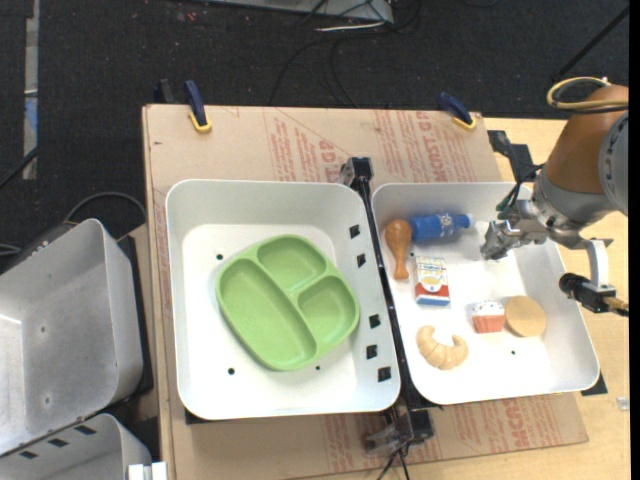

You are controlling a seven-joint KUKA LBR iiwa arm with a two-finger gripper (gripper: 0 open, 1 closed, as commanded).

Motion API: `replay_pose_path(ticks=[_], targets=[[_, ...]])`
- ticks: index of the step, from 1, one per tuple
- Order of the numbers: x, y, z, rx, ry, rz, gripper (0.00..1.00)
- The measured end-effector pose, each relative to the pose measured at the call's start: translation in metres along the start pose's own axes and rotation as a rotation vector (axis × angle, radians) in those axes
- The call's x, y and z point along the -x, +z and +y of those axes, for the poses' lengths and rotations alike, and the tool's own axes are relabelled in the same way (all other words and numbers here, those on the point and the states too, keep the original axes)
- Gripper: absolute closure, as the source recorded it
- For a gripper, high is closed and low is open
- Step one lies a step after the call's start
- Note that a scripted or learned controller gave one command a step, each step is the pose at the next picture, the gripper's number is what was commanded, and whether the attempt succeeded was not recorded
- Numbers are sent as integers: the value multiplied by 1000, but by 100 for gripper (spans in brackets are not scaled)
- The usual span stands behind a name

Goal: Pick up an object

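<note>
A: In the camera view, how much open room was there along the edges of the right bin [560,383]?

B: Its near half had bare floor along the front wall and in the front right corner. The far half was more crowded. The gripper [497,245] hung low over the far right part of the bin, close to the right wall, with the grey arm [585,173] and its orange band reaching in from the right.

A: Were the fingers open or closed?

B: I could not tell; they were too small and dark. Nothing showed between them.

A: What lay around it?

B: 6 things. A blue bottle [438,226] lay on its side just left of the gripper, apart from it. A brown drumstick [400,245] lay beside the bottle near the divider [378,268]. A small red and white carton [431,280] sat below those. Nearer the front were a red and white box [488,317] touching a tan round disc [525,317], and a croissant [442,349].

A: And the other side?

B: The left bin [195,298] held 1 green divided plate [288,301] with 3 compartments, well apart from the arm.

A: The surface?

B: Both bins rested on a cardboard sheet [290,143] held by 2 clamps at its far edge, with dark carpet and cables beyond. A grey tub [60,338] stood at the left.
</note>
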State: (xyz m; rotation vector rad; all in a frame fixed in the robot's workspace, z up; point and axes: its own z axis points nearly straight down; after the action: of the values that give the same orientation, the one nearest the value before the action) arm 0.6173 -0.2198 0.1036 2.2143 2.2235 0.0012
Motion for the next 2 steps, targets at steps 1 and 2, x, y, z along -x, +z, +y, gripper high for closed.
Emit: replay_pose_path(ticks=[1,2], targets=[[-8,-47,5,4,0,0,100],[-16,-94,7,4,0,0,100]])
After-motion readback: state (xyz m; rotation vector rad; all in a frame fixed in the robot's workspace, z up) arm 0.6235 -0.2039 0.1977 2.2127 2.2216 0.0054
